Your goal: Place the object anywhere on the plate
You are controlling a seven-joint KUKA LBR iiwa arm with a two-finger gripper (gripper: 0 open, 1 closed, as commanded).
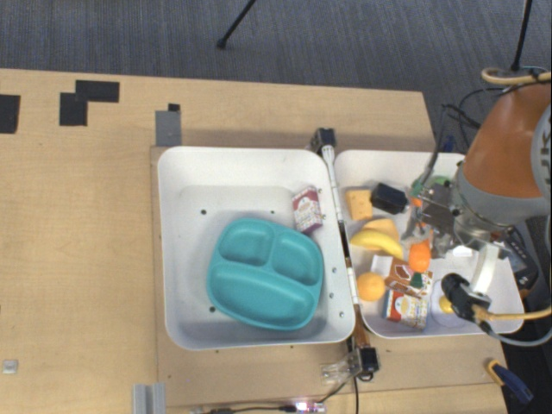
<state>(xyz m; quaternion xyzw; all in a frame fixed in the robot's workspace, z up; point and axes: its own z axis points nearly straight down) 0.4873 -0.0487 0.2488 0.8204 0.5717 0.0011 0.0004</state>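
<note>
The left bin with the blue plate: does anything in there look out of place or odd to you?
One thing stands out. A small red and white packet lies in the left bin beside the teal plate, against the bin's right wall, off the plate. The other items, such as the banana and orange, sit in the right bin.

The arm point(509, 158) is seen entering from the right edge of the camera view, its broad orange band uppermost and a grey segment curving beneath it. From there the wrist is angled down and to the left, toward the lower middle of the right-hand side. The gripper point(420, 235) is carried at the end of the wrist, with dark metal parts, a green patch and thin cables gathered around its body. It is held low and pointed roughly downward. Whether the jaws are parted or closed cannot be made out from this angle.
</note>
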